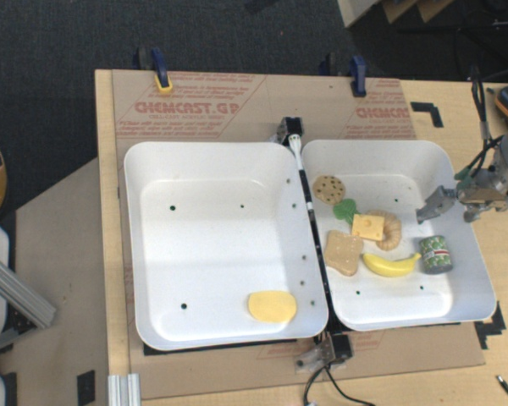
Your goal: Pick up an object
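Reaching in, gripper [444,200] partly cut off, finger state unclear.

The gripper [457,200] is grey metal, boxy, with dark thin cables trailing above it.

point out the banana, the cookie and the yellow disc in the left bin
banana [390,265], camera view, middle of its curve
cookie [328,189], camera view, centre of its top
yellow disc [272,306], camera view, centre of its face

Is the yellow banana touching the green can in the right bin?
Touching: in the camera view the yellow banana has its tip against the green can, no gap.
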